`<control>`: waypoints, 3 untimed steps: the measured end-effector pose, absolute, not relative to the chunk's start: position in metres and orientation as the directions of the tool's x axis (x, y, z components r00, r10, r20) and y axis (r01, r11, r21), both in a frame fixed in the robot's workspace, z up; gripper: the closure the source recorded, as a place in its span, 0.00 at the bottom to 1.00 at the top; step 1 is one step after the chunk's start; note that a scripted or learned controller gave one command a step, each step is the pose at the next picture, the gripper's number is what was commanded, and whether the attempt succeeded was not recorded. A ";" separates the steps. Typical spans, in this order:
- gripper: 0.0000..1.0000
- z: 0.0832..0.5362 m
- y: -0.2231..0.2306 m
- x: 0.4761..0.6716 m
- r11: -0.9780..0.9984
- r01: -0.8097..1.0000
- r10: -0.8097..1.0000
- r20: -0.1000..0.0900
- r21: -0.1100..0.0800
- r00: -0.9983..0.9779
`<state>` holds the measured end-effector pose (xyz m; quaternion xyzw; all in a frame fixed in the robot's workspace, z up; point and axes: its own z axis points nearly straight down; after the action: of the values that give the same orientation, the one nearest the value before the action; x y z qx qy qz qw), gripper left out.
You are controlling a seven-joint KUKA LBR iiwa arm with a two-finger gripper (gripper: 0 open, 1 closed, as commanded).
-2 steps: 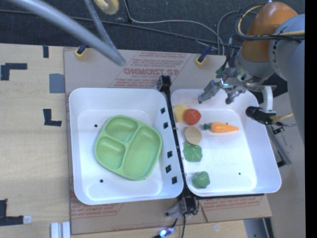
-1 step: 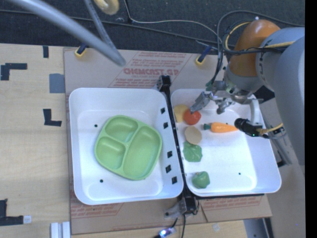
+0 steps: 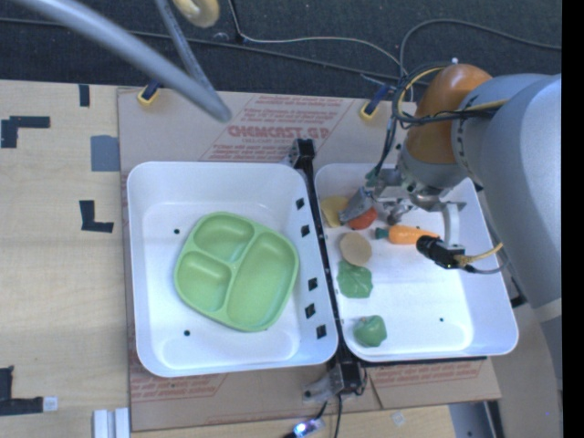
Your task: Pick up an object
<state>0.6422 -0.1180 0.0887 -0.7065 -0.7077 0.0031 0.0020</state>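
Note:
My gripper (image 3: 377,210) is low in the right bin (image 3: 456,322), near its far left corner, and stands open. A small red object (image 3: 363,219) lies right at its left finger (image 3: 357,205); it is not gripped. An orange carrot-like piece (image 3: 405,235) lies just right of the gripper. A tan round piece (image 3: 355,248) sits just in front of it, and a yellow piece (image 3: 330,210) rests against the bin's left wall. Two green lumps (image 3: 355,281) (image 3: 370,331) lie nearer the front.
The left bin (image 3: 151,245) holds a light green divided plate (image 3: 237,270). A black divider (image 3: 315,245) runs between the bins. A black cable end (image 3: 442,253) hangs from the wrist over the right bin. A grey pole (image 3: 119,35) crosses the top left.

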 end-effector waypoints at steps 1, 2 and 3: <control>1.00 0.102 -0.117 0.644 0.003 1.000 1.000 -0.001 -0.003 -0.003; 1.00 0.150 -0.118 0.636 0.001 1.000 1.000 0.000 0.003 -0.001; 1.00 0.203 -0.117 0.637 0.002 1.000 1.000 0.000 0.005 -0.002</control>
<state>0.6375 -0.1170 0.2031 -0.7063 -0.7079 -0.0017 -0.0017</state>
